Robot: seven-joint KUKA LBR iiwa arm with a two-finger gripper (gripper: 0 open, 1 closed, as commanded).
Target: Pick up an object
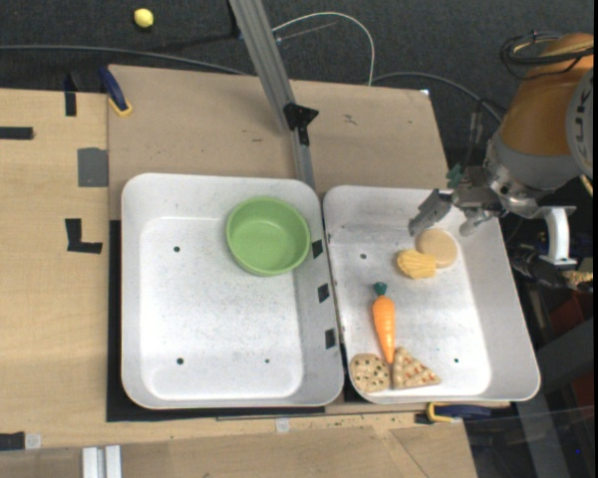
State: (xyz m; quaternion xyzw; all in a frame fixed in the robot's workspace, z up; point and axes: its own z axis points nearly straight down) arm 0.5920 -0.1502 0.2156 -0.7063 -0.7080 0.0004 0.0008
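Note:
In the right bin (478, 307) lie a pale tan round piece (439, 248) and a yellow piece (416, 264) touching it, an orange carrot (383, 325) with a green top, a round cracker (369, 371) and a wedge-shaped cracker (411, 370). My gripper (448, 217) hangs over the bin's upper right, just above the tan round piece. Its two fingers (426, 213) are spread apart, one to either side, with nothing between them.
A green bowl (267, 234) sits at the top of the left bin (169, 297). A grey pole (269, 58) slants across the bench above the bins. A small yellow ball (144, 17) lies on the dark floor at the far top left.

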